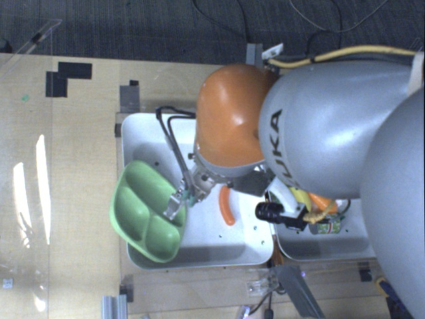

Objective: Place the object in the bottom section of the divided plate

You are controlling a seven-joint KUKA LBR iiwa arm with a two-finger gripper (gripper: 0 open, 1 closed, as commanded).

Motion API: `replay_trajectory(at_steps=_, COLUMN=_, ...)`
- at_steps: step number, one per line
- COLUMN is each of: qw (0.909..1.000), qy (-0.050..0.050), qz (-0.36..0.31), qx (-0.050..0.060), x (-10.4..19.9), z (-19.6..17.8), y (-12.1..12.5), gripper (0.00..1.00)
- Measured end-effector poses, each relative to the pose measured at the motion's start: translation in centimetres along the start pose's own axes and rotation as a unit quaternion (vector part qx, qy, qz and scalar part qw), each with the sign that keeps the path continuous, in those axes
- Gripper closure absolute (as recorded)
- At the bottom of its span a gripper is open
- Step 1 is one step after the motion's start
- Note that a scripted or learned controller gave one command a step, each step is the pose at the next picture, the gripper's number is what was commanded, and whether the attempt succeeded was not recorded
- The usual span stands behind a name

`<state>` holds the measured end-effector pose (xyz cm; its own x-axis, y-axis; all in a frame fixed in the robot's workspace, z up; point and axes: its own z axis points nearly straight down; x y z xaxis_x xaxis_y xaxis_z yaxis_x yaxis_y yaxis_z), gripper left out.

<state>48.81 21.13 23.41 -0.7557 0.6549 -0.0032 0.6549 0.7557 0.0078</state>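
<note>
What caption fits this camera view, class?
KUKA arm's gripper poised at the green divided plate in the left bin, orange object lying alongside.

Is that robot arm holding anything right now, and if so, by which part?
It cannot be told. The gripper sits at the inner rim of the green divided plate, but whether it grips anything is unclear. The orange carrot-like object lies apart in the white bin.

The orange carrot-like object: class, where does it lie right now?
In the camera view, the orange object lies on the floor of the left white bin, right of the green divided plate and just below the arm's wrist.
</note>
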Motion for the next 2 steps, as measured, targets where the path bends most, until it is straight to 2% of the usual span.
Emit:
replay_trajectory(at_steps=1, qw=0.9996, qy=0.001, qz=0.030, qx=0.003, x=0.7, z=12.9, y=0.5, gripper=0.00)
replay_trajectory(at_steps=2, qw=0.9995, qy=0.000, qz=0.031, qx=0.001, x=0.5, z=11.8, y=0.6, gripper=1.00)
